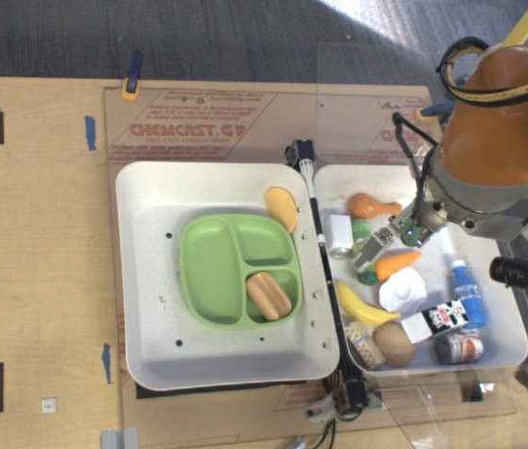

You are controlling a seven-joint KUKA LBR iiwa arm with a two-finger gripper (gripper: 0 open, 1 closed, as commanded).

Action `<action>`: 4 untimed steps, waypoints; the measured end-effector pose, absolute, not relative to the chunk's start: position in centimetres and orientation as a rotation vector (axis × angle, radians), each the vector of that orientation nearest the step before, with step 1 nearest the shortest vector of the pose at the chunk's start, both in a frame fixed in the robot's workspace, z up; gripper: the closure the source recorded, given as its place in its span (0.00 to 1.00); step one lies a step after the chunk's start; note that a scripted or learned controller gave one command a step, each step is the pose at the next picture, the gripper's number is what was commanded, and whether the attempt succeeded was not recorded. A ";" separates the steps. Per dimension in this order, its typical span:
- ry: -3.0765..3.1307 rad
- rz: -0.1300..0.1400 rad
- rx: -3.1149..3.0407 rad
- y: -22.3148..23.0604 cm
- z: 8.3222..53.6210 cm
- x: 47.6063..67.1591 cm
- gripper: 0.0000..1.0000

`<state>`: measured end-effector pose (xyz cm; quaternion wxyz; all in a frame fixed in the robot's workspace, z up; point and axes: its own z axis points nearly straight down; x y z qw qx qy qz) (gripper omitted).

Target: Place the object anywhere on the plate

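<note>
A green divided plate lies in the left bin. A tan bread roll rests in the plate's lower right compartment. A yellow, lemon-like piece sits in the left bin just off the plate's upper right corner, touching the rim. My gripper hangs low over the right bin, above a green item next to an orange carrot. I see nothing held in it.
The right bin is crowded: a drumstick, a small can, a banana, a white bottle, a blue bottle, a black-and-white carton, a brown potato. A black divider separates the bins.
</note>
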<state>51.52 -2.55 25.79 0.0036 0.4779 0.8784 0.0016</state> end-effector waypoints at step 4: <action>2.771 0.002 1.471 -1.6 41.4 48.1 0.00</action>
